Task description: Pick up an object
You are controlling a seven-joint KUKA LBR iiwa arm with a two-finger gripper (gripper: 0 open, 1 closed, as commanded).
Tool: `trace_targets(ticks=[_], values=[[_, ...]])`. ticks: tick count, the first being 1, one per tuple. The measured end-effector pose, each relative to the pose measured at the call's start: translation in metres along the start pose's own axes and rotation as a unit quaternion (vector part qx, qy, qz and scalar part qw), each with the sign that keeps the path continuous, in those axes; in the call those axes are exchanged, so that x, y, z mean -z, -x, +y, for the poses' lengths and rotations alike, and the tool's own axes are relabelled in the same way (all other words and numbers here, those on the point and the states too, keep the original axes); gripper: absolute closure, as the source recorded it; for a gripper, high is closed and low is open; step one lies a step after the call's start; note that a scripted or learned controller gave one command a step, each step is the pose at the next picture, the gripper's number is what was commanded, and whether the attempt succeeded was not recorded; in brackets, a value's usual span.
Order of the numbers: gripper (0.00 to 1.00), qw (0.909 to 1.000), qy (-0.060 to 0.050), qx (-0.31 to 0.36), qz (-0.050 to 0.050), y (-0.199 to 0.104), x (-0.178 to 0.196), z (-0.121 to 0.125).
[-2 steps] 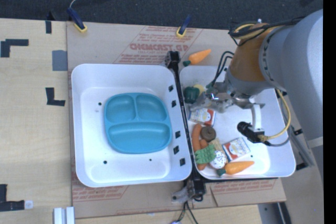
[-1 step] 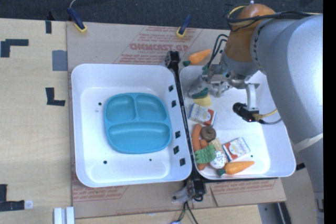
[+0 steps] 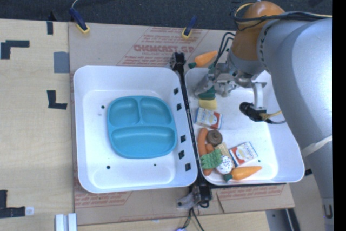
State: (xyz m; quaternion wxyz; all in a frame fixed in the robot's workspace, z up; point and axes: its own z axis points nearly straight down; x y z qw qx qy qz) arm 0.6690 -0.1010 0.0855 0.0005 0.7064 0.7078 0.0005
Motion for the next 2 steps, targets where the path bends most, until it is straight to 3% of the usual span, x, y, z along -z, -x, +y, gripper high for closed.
trace_targets(ticks=[1,2], values=[[0.0,1.0,0.0,0.0,-0.001,-0.006,0.0,0.0],[1.0,1.0,0.001,0.0,-0.001,-0.006,0.011,0.001]])
